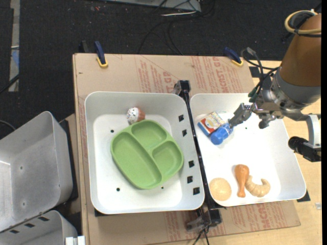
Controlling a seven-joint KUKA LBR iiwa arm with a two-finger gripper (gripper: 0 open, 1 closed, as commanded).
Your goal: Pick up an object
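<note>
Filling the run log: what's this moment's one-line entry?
gripper: right bin, beside blue bottle | grasp: unclear | green tray: left bin

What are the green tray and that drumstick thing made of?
The green tray looks like moulded plastic: one even colour, rounded compartments, a soft matte sheen. The drumstick seems to be toy plastic or rubber, smooth and evenly orange-tan; which of the two I can't tell.

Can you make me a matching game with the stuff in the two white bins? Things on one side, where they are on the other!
Things:
1. green plate
2. little ball
3. blue and white bottle
4. drumstick

Places:
A. right bin, back part, beside the claw
B. middle of the left bin
C. right bin, front part
D. left bin, behind the plate

Pairs: 1-B, 2-D, 3-A, 4-C
</note>
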